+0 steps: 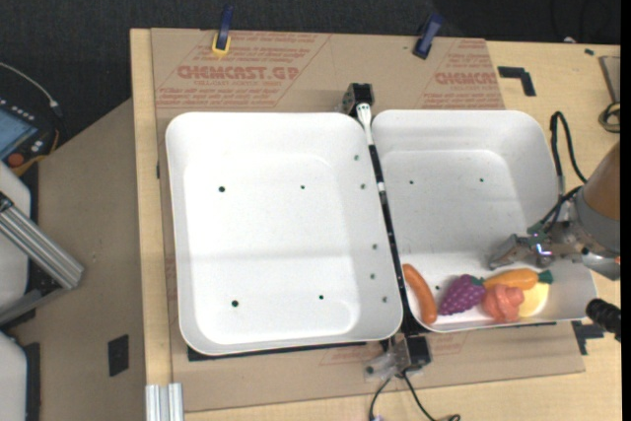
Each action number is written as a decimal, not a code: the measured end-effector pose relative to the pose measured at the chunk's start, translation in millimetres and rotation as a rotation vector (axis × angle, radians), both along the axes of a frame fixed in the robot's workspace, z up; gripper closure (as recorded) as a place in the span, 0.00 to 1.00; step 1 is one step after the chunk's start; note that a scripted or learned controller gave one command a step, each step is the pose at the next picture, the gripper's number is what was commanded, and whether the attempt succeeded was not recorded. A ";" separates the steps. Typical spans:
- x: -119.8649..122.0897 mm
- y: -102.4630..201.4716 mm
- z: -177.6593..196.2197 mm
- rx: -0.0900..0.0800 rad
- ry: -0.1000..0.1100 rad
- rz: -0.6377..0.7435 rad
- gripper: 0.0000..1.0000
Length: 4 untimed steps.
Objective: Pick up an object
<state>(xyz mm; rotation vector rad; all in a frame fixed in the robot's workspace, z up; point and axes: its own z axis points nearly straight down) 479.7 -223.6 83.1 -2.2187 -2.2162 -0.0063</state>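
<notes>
Claw low over right bin, near corner; open or clenched: cannot tell | just beneath and beside claw: orange-yellow toy fruit, red piece, purple grapes, orange sausage-like piece farther left | printed on board behind bins: "CHEMCAST GP"

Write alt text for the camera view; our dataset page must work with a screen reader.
A grey robot arm's two-finger gripper hovers in the right-hand shallow white bin, just above toy food clustered at its near edge: an orange sausage-shaped piece, a purple plastic grape bunch, and red, orange and yellow pieces. The left-hand white bin adjoins it.
</notes>
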 end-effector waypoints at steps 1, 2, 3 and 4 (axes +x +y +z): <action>0.3 0.9 12.8 -0.006 -0.003 0.001 1.00; 0.1 0.9 12.2 -0.006 -0.002 0.001 0.00; 0.5 0.8 22.7 -0.007 -0.005 0.000 1.00; 0.3 0.9 22.0 -0.007 -0.004 0.000 0.00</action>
